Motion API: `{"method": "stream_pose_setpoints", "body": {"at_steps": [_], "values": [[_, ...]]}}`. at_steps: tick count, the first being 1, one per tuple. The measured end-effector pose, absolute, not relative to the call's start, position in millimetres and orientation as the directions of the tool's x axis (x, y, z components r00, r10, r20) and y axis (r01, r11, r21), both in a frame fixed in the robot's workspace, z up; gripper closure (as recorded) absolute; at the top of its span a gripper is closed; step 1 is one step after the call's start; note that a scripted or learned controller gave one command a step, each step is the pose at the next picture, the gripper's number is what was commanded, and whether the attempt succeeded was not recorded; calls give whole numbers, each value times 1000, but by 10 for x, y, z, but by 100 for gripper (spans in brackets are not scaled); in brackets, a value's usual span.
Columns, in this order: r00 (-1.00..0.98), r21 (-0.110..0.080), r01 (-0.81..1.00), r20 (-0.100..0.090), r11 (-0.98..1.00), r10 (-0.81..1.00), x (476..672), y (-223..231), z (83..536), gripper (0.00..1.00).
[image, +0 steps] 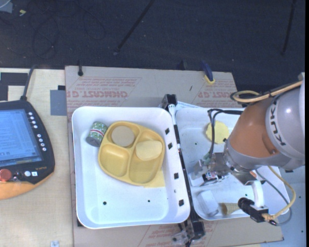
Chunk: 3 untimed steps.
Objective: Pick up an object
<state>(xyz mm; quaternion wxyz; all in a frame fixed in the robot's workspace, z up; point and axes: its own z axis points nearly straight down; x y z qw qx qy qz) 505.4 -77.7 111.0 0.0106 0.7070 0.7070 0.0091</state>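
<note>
arm (262, 133): reaches in from the right and hangs low over the right bin (195, 122), so I'd guess it's hunting for something in there

gripper (212, 173): tucked under the wrist near the bin floor; honestly can't tell its grip state from this angle

right bin stuff: yellow round thing (216, 131) near the back, a clear piece (206, 198) and a brush (232, 208) at the front edge, all loose

left bin (87, 189): yellow divided tray (131, 153) sits flat in the middle, small patterned cup (97, 133) on its side just beside it

tablet (15, 140): off on the left of the bench, well apart from both bins
</note>
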Motion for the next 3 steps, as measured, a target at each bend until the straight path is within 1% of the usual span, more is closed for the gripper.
{"method": "stream_pose_setpoints", "body": {"at_steps": [1,2,3], "values": [[0,35,999,-4,1,1000,5154,-784,1100,0],[0,34,999,-3,0,1000,5161,-788,1100,0],[0,35,999,-2,0,1000,5171,-790,1206,100]]}}
